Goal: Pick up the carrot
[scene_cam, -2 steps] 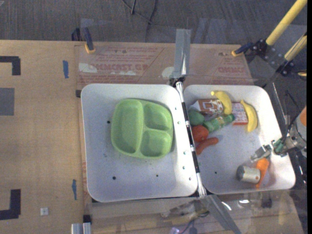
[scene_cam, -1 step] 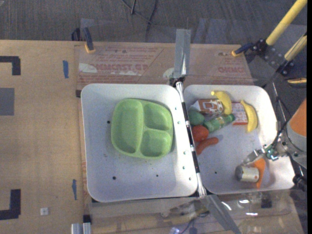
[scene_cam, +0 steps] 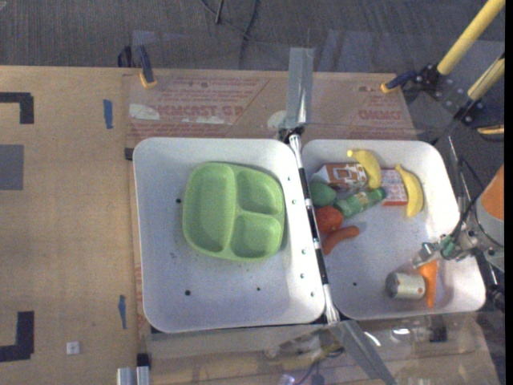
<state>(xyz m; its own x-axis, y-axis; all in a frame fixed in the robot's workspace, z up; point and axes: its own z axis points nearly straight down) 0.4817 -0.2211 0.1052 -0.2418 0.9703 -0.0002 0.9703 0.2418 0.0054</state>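
Observation:
The carrot is a small orange piece lying near the front right corner of the right bin. It rests against the right side of a silver can. My gripper hangs just above the carrot's upper end, reaching in from the right edge. Its tip is very close to the carrot, and I cannot make out whether they touch.
The right bin also holds two bananas, a small box, a green bottle, a green round item and red vegetables. A green divided plate sits in the left bin.

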